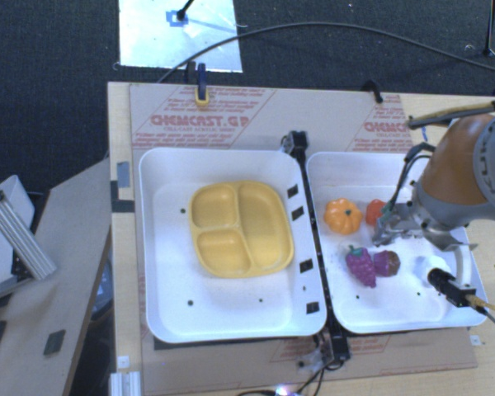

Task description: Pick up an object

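White plastic, both bins: the left bin (161, 221) carries a yellow divided plate (239, 228) with three compartments, lying flat near its middle. The right bin (346, 172) holds the loose objects. We note a small orange pumpkin (343, 216) toward the bin's left side, just right of the divider. Beside it, to the right, sits a red-orange round piece (375, 211), partly covered by the arm's tooling. Nearer the camera lie a purple bunch of grapes (360, 265) and, touching or just beside it, a dark reddish-brown object (387, 263) whose kind we cannot make out.

The grey arm (466, 172) with its orange band comes in from the right and bends down over the right bin. The gripper (385, 231) sits low, between the red-orange piece and the dark reddish-brown object, above the grapes. We cannot tell the claw's state from this angle, and we see nothing clearly held in it. All objects appear to rest on the bin floor.

Both bins stand on a cardboard sheet (256, 114) printed with red lettering.
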Robot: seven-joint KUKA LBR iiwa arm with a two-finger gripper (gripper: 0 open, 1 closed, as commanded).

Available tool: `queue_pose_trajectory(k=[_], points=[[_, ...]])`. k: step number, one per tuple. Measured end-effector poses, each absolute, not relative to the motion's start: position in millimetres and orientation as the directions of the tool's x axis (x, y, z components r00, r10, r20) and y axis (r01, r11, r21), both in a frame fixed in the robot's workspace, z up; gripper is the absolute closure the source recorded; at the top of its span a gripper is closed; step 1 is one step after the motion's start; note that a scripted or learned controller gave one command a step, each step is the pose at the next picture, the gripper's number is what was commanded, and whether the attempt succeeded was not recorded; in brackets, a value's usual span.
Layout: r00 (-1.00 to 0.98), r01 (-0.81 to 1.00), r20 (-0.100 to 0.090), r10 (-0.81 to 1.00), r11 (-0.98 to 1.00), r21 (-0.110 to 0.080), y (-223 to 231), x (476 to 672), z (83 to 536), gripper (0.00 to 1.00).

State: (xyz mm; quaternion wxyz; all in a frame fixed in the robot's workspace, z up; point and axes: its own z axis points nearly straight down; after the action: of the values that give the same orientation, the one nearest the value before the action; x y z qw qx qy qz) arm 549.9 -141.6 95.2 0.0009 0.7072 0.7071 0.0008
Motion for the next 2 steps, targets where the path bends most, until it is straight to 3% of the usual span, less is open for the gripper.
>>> queue_pose_trajectory(k=[2], points=[[-0.004, 1.0, -0.001, 1.0, 0.004, 0.005, -136.2, 547.3, 188.9, 1.0]])
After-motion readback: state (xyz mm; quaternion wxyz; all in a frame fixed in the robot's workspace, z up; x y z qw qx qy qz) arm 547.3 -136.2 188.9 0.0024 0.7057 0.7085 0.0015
